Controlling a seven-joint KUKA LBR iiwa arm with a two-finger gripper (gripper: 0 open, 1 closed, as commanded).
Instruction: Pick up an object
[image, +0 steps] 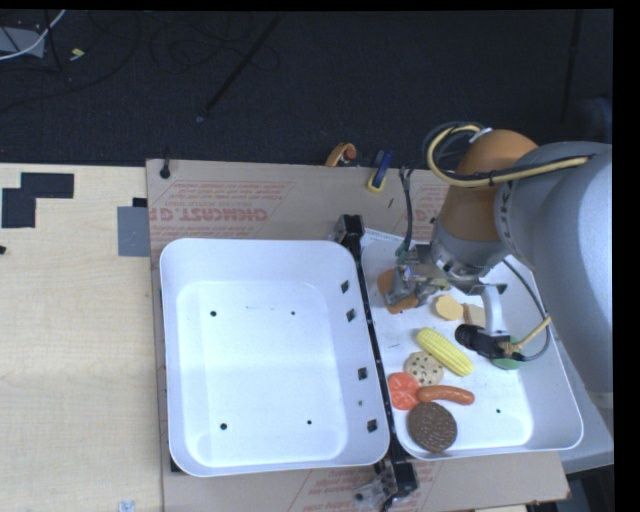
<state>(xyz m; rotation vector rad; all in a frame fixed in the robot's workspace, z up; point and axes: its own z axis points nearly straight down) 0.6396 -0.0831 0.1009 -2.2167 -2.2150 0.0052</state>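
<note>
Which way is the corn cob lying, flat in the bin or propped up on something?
Flat. The corn cob lies on its side on the right bin floor, running diagonally, beside the cookie and above the sausage.

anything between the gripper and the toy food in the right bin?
Nothing visible. The gripper is already down in the right bin, at its upper-left, over a small brown item. The corn, cookie, sausage and brown disc lie apart, nearer the camera.
</note>
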